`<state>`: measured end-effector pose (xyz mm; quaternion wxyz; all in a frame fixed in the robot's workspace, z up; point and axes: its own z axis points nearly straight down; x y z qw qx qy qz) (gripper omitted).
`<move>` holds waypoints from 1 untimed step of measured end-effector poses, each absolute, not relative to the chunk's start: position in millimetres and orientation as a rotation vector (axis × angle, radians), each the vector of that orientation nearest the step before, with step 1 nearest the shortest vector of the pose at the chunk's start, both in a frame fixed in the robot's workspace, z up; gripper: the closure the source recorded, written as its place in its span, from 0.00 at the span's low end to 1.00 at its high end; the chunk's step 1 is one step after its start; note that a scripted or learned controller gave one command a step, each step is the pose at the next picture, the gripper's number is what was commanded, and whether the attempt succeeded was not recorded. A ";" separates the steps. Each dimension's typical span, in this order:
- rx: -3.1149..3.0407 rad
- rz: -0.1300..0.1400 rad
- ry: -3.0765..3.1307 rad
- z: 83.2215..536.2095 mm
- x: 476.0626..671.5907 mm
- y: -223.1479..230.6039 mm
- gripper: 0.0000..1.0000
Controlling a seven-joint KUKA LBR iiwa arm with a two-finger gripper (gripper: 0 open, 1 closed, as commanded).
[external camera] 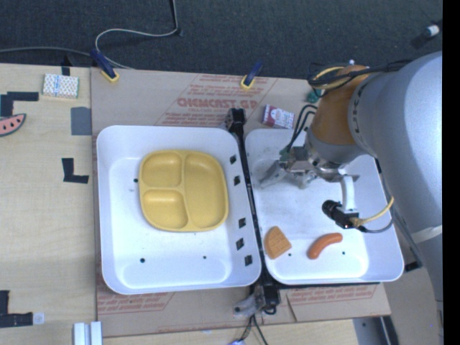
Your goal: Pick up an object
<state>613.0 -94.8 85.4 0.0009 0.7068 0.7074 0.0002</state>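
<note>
Currently the arm [402, 113] enters from the right edge of the frame, grey with an orange band [338, 117] above the wrist, and reaches down into the right bin [374, 264]. The end effector [277, 172] sits low in the upper left part of that bin, near the divider between the two bins; its metal fingers [269, 175] appear spread apart, with nothing between them.

Candidate objects lie toward the lower part of the right bin: a tan wedge-shaped piece [277, 241] at lower left and an orange sausage-shaped piece [325, 245] just right of it, the two near each other but apart. Both are well below the end effector and untouched.

The left bin [118, 264] holds a yellow sectioned plate [183, 190], lying flat in its upper centre.

Both bins rest on a cardboard sheet [144, 99] on the wooden worktop [43, 192]. A small red and white packet [277, 116] lies on the cardboard above the right bin.
</note>
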 end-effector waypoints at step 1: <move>2.219 0.001 2.221 95.1 613.0 -95.0 1.00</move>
